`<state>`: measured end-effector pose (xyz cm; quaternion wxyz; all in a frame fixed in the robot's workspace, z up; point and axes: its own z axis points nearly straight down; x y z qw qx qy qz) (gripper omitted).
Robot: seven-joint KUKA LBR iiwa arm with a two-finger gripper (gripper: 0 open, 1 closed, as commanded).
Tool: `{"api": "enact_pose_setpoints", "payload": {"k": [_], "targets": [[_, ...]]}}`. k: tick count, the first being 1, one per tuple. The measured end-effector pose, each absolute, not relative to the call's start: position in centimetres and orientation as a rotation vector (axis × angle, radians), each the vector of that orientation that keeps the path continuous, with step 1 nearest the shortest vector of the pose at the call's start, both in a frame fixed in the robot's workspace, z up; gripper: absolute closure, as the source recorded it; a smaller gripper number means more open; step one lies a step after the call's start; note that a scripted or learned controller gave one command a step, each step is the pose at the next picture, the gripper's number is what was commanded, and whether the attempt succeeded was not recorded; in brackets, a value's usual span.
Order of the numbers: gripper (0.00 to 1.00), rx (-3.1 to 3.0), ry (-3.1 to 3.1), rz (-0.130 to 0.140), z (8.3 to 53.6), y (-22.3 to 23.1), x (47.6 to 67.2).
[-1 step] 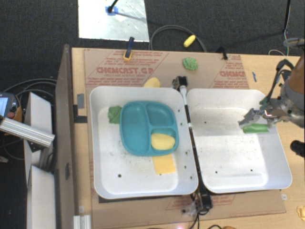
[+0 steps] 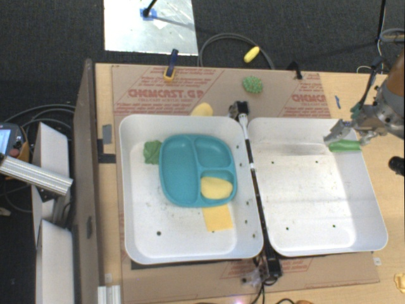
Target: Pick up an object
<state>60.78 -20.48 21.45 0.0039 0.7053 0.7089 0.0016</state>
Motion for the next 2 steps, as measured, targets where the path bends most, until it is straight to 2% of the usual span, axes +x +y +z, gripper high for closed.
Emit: {"api": "enact_pose_setpoints", "payload": {"k": [1,2], "targets": [[0.00,2.226,2.229,-0.007,8.0,-20.5,59.4],[1.00,2.216,2.221,0.005,9.9,-20.6,59.9]]}}
